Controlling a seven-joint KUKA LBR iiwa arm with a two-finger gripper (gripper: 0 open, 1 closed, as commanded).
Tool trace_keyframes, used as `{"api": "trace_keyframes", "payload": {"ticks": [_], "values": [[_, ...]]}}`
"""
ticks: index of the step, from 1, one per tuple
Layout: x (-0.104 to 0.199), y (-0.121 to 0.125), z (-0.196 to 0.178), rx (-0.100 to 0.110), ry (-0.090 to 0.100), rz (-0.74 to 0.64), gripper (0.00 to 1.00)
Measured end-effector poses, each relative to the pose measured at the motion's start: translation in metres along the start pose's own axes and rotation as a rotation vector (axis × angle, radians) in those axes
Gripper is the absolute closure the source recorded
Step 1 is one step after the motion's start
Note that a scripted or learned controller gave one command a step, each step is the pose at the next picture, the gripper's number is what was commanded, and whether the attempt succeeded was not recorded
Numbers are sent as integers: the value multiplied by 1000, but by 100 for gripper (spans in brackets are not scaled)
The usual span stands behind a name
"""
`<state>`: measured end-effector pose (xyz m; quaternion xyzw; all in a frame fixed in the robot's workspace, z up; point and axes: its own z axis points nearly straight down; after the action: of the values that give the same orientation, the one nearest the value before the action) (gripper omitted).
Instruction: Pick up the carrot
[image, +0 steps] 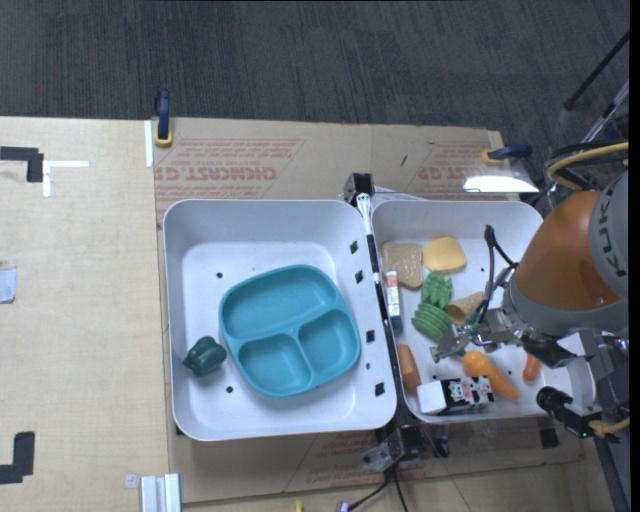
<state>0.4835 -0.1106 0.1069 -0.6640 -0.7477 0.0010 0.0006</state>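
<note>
While the left bin (180, 300) holds a blue divided plate (290, 330) and a dark green pepper (205, 356) beside it, the right bin (530, 215) is crowded with toy food. Near its front edge lies the carrot (492, 376), orange and slanted. Just above it hangs the gripper (457, 343); whether its fingers are parted or closed cannot be told.

A blue divided tray (290, 330) sits in the left bin (180, 300), a green pepper (205, 356) beside it. A yellow slice (444, 254) lies in the right bin (520, 215).
</note>
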Motion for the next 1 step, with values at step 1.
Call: {"api": "trace_keyframes", "payload": {"ticks": [1], "values": [[-1,2,-9,-2,-2,0,100]]}}
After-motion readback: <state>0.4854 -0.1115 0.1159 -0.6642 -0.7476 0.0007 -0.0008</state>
